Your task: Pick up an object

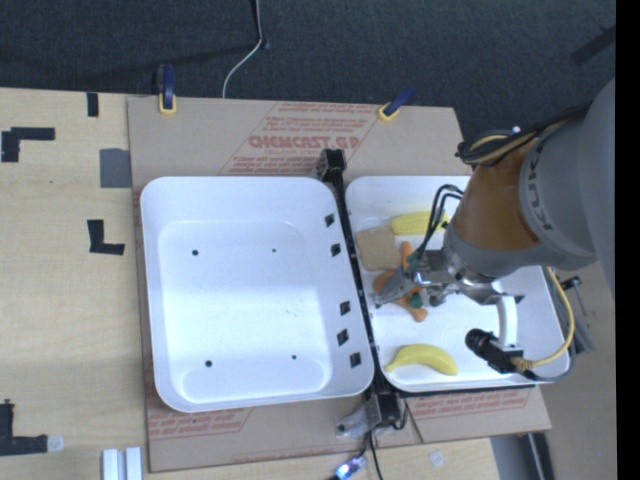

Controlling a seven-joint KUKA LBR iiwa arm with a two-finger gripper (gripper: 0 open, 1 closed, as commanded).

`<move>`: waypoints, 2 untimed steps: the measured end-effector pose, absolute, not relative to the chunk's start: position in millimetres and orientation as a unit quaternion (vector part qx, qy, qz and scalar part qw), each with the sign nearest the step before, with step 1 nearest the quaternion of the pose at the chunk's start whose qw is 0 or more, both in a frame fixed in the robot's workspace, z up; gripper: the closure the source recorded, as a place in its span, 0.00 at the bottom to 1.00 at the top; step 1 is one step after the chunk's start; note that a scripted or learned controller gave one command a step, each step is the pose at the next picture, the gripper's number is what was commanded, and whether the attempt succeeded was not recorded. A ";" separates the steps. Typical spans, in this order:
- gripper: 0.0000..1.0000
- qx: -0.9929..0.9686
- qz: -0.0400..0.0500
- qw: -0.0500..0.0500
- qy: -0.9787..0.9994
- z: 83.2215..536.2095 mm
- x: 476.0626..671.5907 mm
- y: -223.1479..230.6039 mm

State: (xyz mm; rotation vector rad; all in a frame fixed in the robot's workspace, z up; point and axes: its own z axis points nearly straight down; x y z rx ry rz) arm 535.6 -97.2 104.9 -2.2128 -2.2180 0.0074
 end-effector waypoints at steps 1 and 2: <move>0.00 -0.707 -0.005 -0.009 -0.708 309.0 582.7 -129.6; 0.00 -0.705 0.001 0.002 -0.710 252.2 580.7 -52.1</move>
